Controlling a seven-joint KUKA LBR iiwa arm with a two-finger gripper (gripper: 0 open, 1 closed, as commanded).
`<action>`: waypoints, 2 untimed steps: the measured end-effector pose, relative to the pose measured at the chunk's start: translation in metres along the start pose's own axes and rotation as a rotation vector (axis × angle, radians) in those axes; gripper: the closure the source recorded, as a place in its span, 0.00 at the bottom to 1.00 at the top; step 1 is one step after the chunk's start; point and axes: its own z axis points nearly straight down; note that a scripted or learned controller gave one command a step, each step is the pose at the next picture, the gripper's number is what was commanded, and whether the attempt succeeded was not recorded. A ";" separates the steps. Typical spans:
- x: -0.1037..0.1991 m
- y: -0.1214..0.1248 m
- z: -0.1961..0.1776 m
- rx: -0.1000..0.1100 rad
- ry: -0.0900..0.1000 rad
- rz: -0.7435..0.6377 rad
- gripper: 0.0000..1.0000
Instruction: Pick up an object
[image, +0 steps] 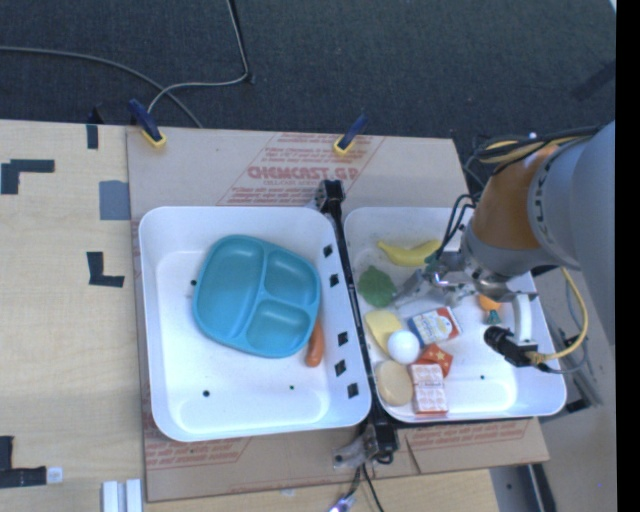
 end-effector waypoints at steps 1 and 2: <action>0.045 0.053 0.001 -0.003 0.000 -0.003 0.00; 0.037 0.079 -0.004 0.006 0.000 -0.001 0.00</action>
